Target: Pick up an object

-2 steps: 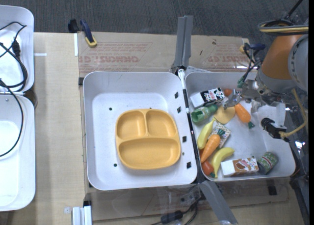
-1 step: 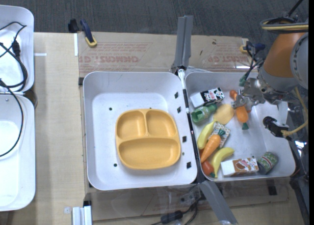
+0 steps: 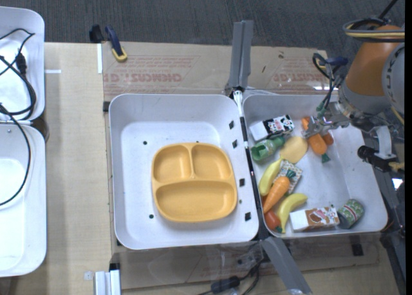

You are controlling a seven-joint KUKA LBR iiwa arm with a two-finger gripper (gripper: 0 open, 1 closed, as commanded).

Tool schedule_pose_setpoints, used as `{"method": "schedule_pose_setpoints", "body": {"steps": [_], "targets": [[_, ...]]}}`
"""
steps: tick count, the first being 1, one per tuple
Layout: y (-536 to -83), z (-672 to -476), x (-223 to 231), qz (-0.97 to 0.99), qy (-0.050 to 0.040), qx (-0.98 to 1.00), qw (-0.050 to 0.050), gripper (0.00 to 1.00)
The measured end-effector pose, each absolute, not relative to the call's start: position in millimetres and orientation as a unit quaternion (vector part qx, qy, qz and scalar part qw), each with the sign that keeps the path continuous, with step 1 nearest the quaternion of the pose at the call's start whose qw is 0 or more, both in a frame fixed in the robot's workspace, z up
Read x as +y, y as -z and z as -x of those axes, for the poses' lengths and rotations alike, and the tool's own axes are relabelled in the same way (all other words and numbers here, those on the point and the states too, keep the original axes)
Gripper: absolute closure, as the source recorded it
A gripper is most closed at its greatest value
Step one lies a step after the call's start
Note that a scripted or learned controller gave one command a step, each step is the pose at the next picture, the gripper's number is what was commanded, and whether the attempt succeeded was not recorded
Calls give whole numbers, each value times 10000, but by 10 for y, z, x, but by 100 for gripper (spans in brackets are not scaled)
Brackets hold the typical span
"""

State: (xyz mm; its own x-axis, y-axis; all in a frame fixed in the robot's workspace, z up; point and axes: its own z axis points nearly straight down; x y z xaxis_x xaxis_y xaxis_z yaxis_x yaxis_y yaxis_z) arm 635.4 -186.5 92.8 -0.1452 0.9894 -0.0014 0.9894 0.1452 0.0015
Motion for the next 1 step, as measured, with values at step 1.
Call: {"method": "schedule_pose_setpoints", "body": {"steps": [1], "targets": [[-1546,-6091,-1896,-6638,0,7479,9,100]]}}
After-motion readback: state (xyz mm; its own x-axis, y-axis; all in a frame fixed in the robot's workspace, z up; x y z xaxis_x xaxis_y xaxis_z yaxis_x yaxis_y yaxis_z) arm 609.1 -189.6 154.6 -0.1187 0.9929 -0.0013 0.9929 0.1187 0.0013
